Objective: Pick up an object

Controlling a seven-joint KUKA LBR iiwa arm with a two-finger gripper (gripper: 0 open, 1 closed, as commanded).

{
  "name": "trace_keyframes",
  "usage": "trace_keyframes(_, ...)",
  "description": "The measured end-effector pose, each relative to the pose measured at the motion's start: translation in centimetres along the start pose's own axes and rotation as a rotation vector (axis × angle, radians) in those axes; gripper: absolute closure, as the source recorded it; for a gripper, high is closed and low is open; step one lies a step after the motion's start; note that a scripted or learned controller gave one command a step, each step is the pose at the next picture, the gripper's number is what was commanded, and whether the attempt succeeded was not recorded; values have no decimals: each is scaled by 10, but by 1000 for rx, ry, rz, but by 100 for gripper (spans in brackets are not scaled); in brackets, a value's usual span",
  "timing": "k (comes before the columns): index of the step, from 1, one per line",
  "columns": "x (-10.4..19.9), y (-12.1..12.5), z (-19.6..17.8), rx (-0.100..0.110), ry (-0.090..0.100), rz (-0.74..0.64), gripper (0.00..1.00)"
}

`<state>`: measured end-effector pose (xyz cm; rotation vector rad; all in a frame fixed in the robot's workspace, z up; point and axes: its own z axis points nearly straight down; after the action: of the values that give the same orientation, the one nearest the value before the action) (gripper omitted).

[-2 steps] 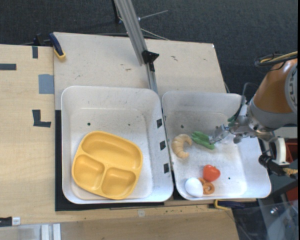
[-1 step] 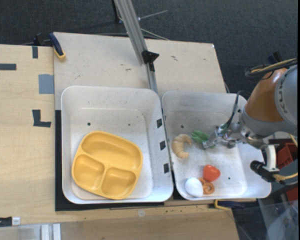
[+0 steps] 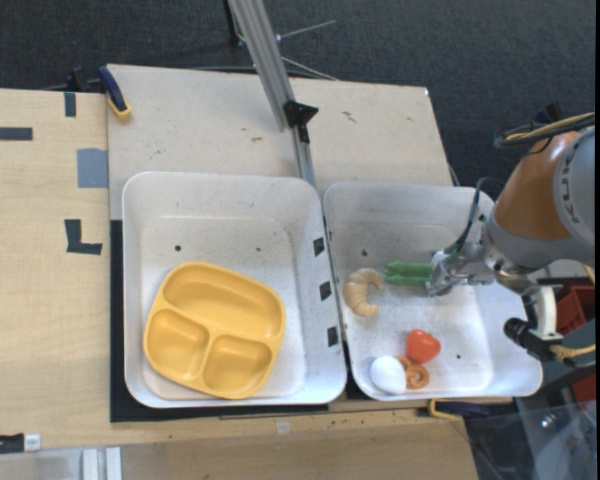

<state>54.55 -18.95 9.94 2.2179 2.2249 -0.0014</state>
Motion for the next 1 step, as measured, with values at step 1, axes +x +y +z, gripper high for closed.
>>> trace_keyframes(1, -2, -2, -43, -3, 0, 2, 100)
